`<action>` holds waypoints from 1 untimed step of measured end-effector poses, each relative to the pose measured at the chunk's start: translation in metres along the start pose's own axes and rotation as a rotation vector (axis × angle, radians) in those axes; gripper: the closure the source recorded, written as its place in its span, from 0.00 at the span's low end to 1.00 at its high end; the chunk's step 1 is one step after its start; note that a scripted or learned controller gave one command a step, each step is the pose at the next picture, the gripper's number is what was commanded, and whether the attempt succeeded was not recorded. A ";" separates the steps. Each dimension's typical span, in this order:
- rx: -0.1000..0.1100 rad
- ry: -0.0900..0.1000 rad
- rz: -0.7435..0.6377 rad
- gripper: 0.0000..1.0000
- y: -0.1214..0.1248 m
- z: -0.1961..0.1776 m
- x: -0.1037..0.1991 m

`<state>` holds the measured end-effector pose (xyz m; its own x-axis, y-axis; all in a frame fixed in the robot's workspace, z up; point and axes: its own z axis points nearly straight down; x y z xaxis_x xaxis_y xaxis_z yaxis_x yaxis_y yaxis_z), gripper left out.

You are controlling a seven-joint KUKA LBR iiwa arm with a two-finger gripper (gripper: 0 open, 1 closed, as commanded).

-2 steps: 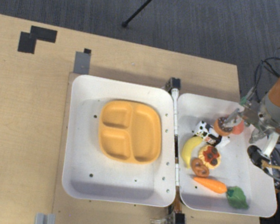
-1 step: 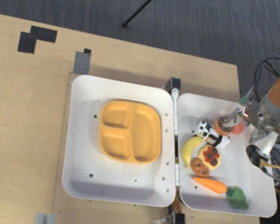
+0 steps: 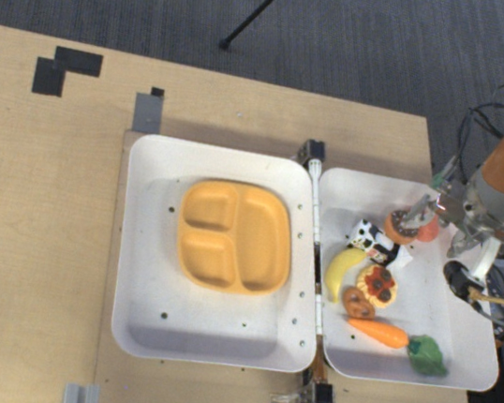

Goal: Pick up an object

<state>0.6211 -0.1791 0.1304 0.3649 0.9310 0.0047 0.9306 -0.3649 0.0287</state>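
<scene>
Yellow-orange divided tray (image 3: 232, 236) lying flat in the left bin (image 3: 134, 319), likely there as a drop spot; nothing else on it. Wooden desk (image 3: 33, 209) under both bins. Further right, in the right bin (image 3: 469, 358) — toys bunched near the dividing wall: cow figure (image 3: 366, 236), banana (image 3: 344, 269), small pizza (image 3: 378, 285), carrot (image 3: 380, 334) with green top (image 3: 428, 356). Rightmost, claw (image 3: 410, 221) low over an orange-red piece (image 3: 415, 231) at the bin's far side, seemingly touching it; released or clenched — cannot tell; grasp unconfirmed.
</scene>
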 end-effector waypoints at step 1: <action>0.063 -0.007 -0.119 0.00 0.040 0.038 0.016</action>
<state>0.6656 -0.1787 0.0933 0.2520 0.9677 -0.0021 0.9671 -0.2520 -0.0342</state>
